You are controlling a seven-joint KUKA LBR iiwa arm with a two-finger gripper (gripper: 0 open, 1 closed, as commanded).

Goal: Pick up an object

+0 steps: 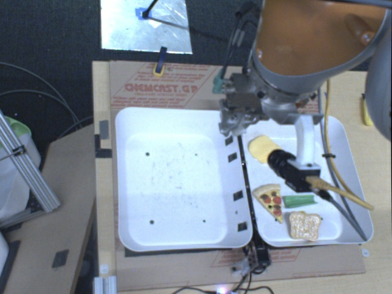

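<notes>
The toys all sit in the right bin (349, 158): a yellow block (260, 147), a pizza slice (271, 199), a green stick (299, 199) and toast (304, 225). The tool (236, 122) hangs over the bins' shared edge, likely lining up; whether it grips anything, I cannot tell.

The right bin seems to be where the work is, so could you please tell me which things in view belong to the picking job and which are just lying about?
Belonging to the job:
- gripper
- right bin
- yellow block
- pizza slice
- green piece
- toast slice

Just lying about:
- left bin
- metal sheet
- cardboard underlay
</notes>
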